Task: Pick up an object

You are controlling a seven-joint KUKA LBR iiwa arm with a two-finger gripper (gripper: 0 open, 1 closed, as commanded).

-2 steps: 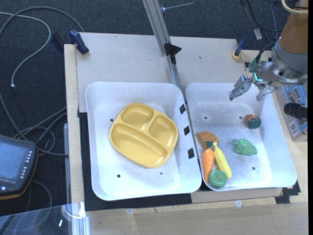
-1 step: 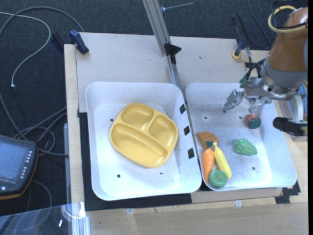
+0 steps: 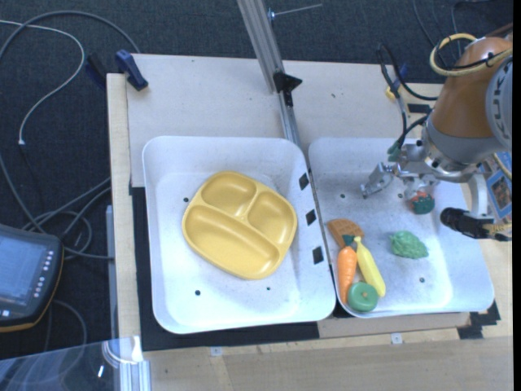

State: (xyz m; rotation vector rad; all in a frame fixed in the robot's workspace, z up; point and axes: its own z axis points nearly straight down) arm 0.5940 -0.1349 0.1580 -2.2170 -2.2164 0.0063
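The pale wooden bench (image 3: 212, 96) carries two shallow white plastic bins side by side. The left white bin (image 3: 163, 177) holds a yellow plastic tray with three compartments (image 3: 239, 223), lying flat near its middle. The right white bin (image 3: 464, 287) holds all the small toy items, so the pick, as I judge it, must be made there.

The grey arm with the orange band (image 3: 472, 96) reaches in from the right and hangs over the upper part of the right bin. Its pincer (image 3: 381, 182) is a small metal piece pointing left and downward over bare bin floor; nothing lies between its tips, and at this size I cannot tell whether it is parted or closed.

Of the things to pick, the crinkled green leafy toy (image 3: 409, 245) lies near the right side of the bin, well apart from the pincer. A yellow toy banana (image 3: 369, 269) and an orange toy carrot (image 3: 347, 272) lie side by side and touching at the lower left corner, with a round green toy fruit (image 3: 363, 297) at their lower ends and a brown wedge-shaped piece (image 3: 343, 230) at their upper ends. A small red and green toy (image 3: 422, 202) sits just beneath the wrist.

Nothing is lifted: every item rests on the bin floor. The whole pick is left to do: choosing, descending, closing, raising.
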